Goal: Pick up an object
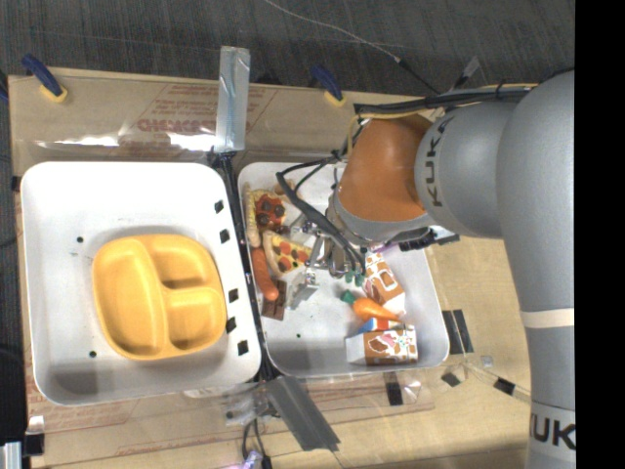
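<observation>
Pizza slice lies crowded beneath your hand; its grip state unreadable, it may snag neighbours.

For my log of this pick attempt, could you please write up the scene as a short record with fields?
left bin: holds a yellow divided tray
right bin: toy food, including a carrot, a small carton and a pizza slice
arm: reaches in over the right bin
gripper: low over the bin's left part, near the pizza slice
grasp: cannot tell
</observation>
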Robot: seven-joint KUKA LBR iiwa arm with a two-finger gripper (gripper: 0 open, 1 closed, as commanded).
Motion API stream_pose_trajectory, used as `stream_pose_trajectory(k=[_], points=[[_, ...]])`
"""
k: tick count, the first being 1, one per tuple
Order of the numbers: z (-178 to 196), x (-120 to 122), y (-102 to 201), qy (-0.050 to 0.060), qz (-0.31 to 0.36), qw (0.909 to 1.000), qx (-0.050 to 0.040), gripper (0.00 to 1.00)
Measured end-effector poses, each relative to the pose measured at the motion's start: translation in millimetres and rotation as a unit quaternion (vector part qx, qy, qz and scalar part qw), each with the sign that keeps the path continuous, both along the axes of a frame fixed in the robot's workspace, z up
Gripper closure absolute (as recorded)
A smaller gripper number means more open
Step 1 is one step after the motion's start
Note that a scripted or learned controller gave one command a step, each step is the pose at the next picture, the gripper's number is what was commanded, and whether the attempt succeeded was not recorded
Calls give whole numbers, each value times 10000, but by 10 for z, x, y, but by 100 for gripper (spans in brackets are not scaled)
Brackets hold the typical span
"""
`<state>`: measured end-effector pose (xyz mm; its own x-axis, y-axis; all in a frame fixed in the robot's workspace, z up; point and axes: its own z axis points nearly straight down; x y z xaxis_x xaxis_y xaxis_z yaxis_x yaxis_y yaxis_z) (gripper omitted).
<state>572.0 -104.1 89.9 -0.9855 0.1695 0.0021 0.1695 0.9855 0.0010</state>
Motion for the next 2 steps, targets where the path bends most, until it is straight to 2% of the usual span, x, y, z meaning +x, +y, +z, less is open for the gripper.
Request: stream_pose_trajectory(k=[1, 2], points=[[113, 37, -2, -54, 22, 10000, -13, 100], [1025, 687, 295, -22, -778, 9970, -8, 100]])
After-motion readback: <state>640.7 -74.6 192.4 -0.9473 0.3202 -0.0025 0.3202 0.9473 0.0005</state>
